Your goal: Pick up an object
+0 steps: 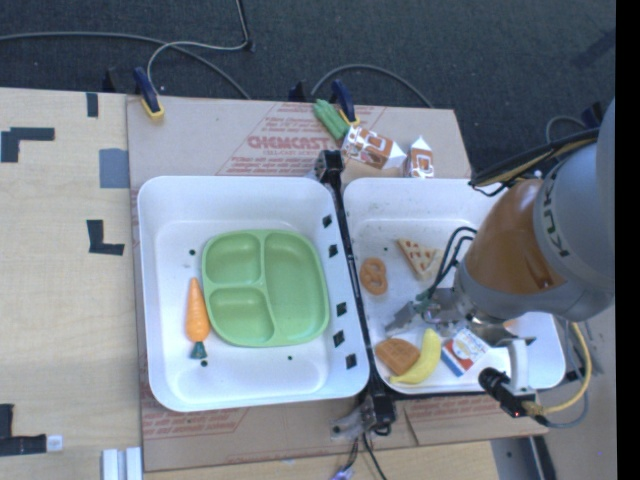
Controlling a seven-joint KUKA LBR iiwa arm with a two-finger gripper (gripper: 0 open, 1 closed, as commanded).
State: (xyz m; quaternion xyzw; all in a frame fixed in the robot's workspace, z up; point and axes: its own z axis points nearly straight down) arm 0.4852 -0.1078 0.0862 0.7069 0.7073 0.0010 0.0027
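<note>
Over the right bin point(455, 196) the arm's low, gripper point(418, 310) sitting among the food toys, w/ the round cookie point(373, 276) just left of it, the pizza slice point(419, 256) above, and the banana point(424, 358) plus a brownish piece point(398, 354) just below. Grip state: can't tell, tip's too small and dark to read, and nothing visibly caught, so I'd call this the reach/descend step w/ no pick made yet. Next move prob needs it centred on one item, likely the banana or cookie, then a close and straight lift; left bin point(160, 268) w/ green tray point(265, 288) and carrot point(197, 311) is well apart.
</note>
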